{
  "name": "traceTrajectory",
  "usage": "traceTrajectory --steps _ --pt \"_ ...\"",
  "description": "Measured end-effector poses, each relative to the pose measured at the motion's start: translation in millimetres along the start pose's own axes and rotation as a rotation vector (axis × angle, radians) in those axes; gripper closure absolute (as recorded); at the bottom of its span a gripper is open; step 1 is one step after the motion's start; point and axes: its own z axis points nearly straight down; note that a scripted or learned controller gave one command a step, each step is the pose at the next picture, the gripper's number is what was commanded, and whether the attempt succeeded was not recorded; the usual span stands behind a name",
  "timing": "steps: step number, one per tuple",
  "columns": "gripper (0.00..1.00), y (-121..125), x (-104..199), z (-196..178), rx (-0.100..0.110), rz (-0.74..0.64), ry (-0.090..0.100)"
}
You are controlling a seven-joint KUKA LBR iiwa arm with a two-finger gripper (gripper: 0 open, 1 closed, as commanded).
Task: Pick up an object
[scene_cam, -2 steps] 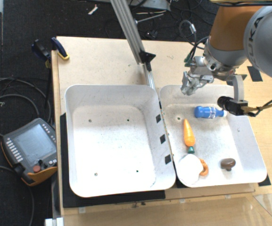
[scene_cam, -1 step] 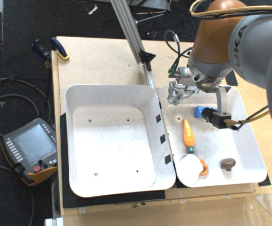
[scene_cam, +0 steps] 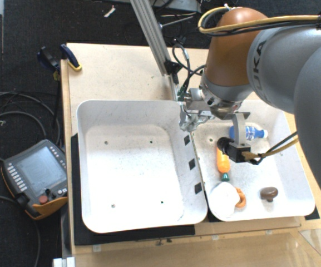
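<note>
My gripper hangs over the upper left corner of the right bin, close to the wall it shares with the left bin. Nothing shows between its tips. A blue and white bottle lies to its right, partly behind the wrist. Below the gripper lies an orange carrot-shaped toy with a green tip. At the bin's front edge sits a white round cup with a curved orange piece against it. A small brown piece rests at the front right.
The big grey arm covers the upper right of the right bin. A metal rail slants down from the top to the bins' back edge. A blue and yellow clamp sits at the bench's back left corner.
</note>
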Motion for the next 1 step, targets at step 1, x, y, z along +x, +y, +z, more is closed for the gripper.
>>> traceTrajectory --steps 1 --pt "1.00 -21.9 53.5 5.8 0.001 -0.001 0.001"
